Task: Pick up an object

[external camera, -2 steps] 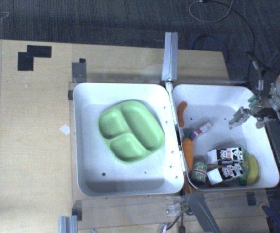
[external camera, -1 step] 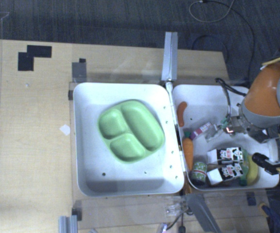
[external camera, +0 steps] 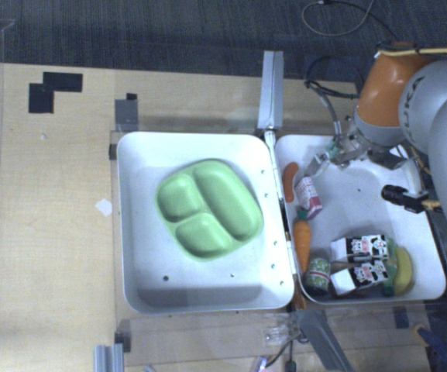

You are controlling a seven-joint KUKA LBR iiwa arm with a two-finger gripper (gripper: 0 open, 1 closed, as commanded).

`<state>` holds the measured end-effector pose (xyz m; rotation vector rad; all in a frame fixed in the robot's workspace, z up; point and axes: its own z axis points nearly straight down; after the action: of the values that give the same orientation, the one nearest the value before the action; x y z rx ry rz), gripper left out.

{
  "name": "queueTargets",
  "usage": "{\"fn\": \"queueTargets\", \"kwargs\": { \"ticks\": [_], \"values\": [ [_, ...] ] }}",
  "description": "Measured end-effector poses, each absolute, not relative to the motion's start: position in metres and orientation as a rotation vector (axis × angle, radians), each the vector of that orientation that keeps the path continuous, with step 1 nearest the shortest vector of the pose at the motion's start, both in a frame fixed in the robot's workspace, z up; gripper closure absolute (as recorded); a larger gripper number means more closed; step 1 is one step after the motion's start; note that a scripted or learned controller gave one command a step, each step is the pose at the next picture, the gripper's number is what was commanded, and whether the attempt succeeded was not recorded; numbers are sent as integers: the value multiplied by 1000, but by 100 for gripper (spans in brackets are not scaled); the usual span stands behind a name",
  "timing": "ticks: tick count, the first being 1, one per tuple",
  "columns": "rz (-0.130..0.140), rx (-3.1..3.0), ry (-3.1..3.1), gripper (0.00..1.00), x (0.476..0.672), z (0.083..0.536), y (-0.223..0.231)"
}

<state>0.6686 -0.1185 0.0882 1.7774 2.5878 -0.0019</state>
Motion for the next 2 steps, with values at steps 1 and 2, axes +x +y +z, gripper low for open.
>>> {"fn": "queueTargets", "kwargs": {
  "ticks": [1,2],
  "values": [
    [11,1765,2582,100,673,102,-116],
    [8,1924,2476,100,670,187,-33]
  ]
}}
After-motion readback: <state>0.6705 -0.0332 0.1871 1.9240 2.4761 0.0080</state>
